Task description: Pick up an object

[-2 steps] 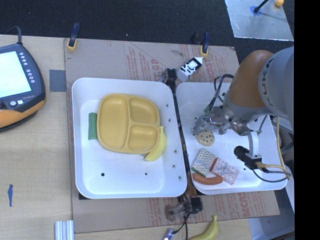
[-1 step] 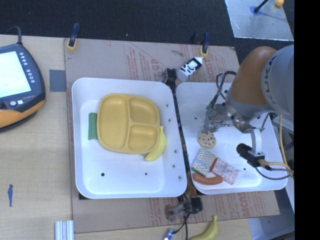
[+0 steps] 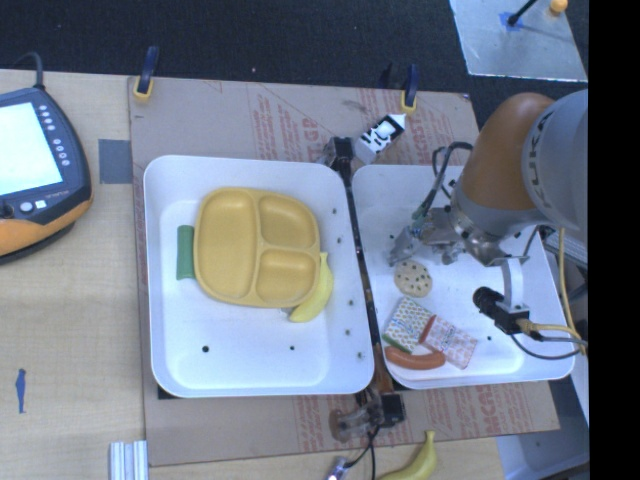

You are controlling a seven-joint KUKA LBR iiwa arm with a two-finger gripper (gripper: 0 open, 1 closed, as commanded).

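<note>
Right bin held a round speckled cookie (image 3: 412, 278) lying flat near its left wall; a patterned packet (image 3: 430, 334) lay tilted below it, a red sausage (image 3: 414, 359) touching the packet's lower edge

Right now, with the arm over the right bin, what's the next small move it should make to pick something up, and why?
Probably a short drop straight down toward the cookie. The gripper sits just above it in the right bin, and the cookie lies flat and apart from the patterned packet and the sausage, so it looks like the nearest uncluttered target.
</note>
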